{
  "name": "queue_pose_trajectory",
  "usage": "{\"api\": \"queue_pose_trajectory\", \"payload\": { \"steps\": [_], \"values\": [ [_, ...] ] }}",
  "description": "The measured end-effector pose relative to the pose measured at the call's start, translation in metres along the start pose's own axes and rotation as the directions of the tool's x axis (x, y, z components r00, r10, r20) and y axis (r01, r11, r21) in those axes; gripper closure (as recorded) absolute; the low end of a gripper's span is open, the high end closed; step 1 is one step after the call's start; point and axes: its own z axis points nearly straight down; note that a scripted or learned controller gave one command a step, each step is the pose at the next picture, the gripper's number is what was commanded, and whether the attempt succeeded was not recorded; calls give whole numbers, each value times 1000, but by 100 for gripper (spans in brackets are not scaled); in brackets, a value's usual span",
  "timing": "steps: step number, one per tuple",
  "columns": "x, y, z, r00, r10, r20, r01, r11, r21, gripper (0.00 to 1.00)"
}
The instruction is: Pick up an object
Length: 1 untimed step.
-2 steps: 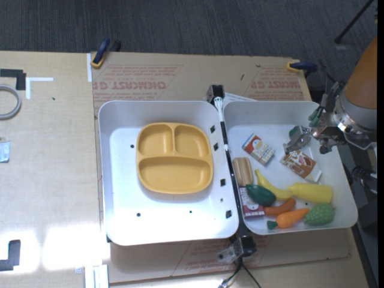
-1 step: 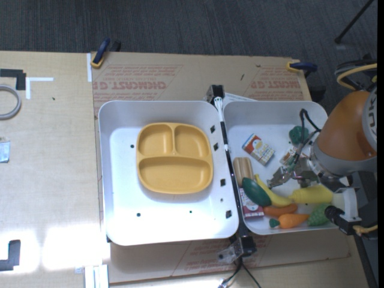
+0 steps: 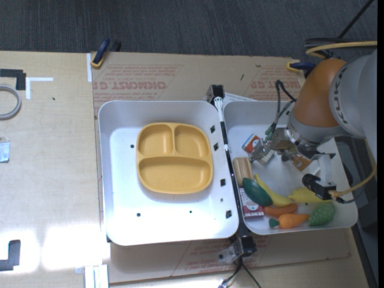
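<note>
Toy carrot [image 3: 292, 220] in right bin [image 3: 343, 222]

Toy foods lay heaped along the right bin's [image 3: 351, 221] near edge: a wooden cylinder [image 3: 242, 171], banana [image 3: 273, 192], carrot [image 3: 293, 220] and green vegetable [image 3: 258, 191].

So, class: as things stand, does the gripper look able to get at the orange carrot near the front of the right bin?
Probably yes. The gripper hangs over the right bin, and the carrot lies uncovered from above. The green toy and red piece crowd it, so a clean grasp could be tight.
</note>
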Motion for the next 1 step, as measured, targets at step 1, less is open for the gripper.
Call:
{"api": "queue_pose_trajectory", "payload": {
  "steps": [1],
  "values": [
    [6,-88,-2,995,-98,10,98,995,-7,0]
  ]
}}
